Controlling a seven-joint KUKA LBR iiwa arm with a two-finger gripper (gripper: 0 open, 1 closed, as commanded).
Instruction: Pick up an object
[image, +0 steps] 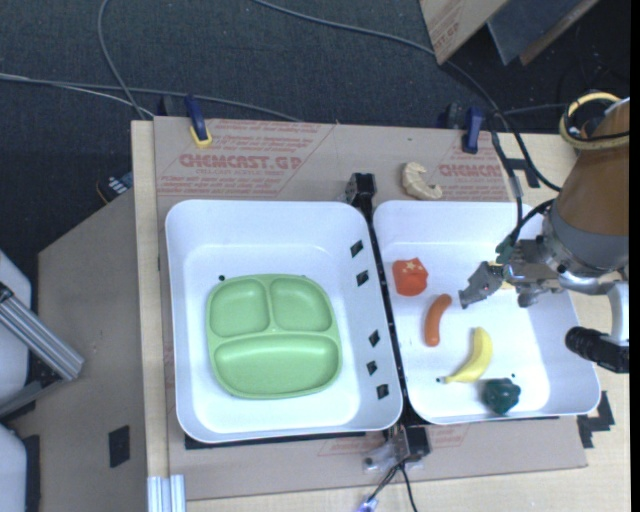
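The right bin (455, 222) holds a red tomato-like piece (409, 277), an orange-red sausage (436, 319), a yellow banana (474, 359) and a dark green broccoli piece (500, 396). My gripper (490, 285) hangs over the right bin, to the right of the red piece and the sausage and above the banana. Its dark fingers (476, 289) point left and look spread, with nothing between them. The arm's orange band sits at the right edge.
The left bin (190, 250) holds a green divided plate (273, 335). A beige curved piece (421, 181) lies on the cardboard behind the right bin. Clamps and cables run along the bench's far edge.
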